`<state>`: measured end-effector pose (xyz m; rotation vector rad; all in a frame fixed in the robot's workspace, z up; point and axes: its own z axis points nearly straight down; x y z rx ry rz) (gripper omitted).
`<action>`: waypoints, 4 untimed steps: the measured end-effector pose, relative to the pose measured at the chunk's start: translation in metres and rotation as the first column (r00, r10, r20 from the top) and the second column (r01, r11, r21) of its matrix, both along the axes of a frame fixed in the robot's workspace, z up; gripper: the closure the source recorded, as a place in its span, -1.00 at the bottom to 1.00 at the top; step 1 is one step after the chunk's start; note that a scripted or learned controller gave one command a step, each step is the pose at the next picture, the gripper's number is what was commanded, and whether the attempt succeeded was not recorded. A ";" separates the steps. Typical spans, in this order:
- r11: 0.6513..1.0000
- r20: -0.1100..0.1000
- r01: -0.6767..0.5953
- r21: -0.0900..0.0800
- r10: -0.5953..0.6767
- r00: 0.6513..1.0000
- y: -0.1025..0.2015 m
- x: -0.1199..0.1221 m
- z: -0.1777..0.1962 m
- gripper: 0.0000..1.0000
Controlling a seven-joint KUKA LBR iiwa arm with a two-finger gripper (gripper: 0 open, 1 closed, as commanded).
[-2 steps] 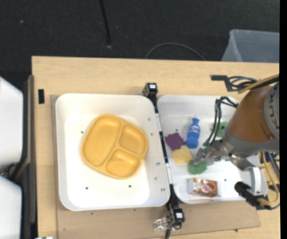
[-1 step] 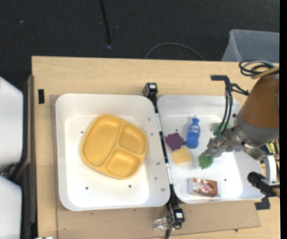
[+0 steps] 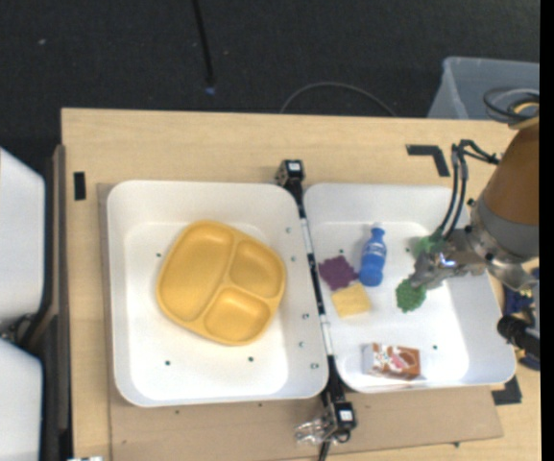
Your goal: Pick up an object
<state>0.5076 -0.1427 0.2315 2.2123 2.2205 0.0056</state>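
My gripper [image 3: 428, 269] reaches into the right bin [image 3: 449, 373] from the right, low over its middle right part. A green leafy toy [image 3: 410, 297] lies directly under and against its tip, with a bit of green also showing just above the tip. The gripper's body hides the contact, so I cannot tell whether the toy is held. To the left lie a blue bottle [image 3: 373, 256], a purple piece [image 3: 336, 272] and a yellow block [image 3: 351, 302]. A red and white packet [image 3: 393, 360] sits near the bin's front wall.
The left bin [image 3: 132, 353] holds a yellow divided plate [image 3: 221, 281]. A ridge with small black clamps [image 3: 290, 172] separates the two bins. A pale blue box [image 3: 478, 84] stands behind the bench at the right, and cables [image 3: 461, 176] hang by the arm.
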 end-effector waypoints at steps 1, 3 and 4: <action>1.000 -0.004 -0.004 0.003 0.004 1.000 0.056 0.008 0.004 1.00; 1.000 -0.007 -0.005 0.005 0.005 1.000 0.158 -0.004 0.021 1.00; 1.000 -0.006 -0.006 0.005 0.006 1.000 0.212 -0.011 0.025 1.00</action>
